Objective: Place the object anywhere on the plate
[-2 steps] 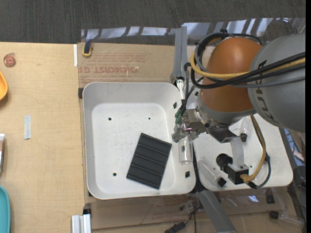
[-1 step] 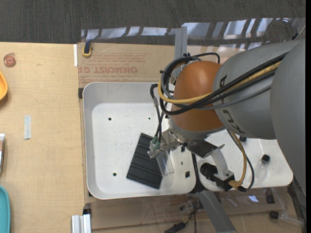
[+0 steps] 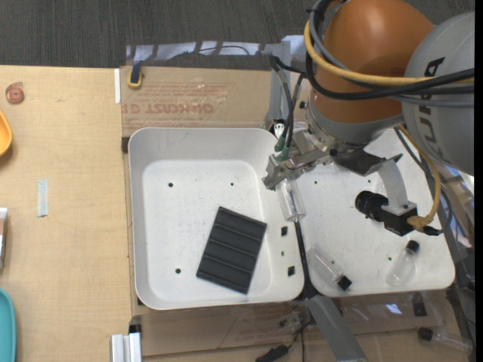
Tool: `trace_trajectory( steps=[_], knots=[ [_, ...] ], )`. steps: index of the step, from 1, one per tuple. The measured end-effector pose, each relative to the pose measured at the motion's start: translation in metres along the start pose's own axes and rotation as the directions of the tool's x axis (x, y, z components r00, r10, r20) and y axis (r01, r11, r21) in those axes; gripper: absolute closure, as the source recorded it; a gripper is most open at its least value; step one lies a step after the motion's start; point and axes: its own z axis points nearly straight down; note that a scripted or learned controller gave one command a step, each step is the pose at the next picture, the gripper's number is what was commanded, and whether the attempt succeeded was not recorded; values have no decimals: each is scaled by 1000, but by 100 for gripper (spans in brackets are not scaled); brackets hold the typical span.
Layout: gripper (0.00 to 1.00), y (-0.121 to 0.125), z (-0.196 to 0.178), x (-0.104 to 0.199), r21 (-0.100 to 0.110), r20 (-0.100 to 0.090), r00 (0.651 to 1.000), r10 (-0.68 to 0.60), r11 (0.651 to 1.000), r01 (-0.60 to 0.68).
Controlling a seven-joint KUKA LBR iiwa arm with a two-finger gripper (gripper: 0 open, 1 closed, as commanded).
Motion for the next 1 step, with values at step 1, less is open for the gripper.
trace_trajectory(
  steps=[1],
  knots=[
    [100, -22, 87, 40, 1, -1, 996, -89, 996, 89]
  ],
)
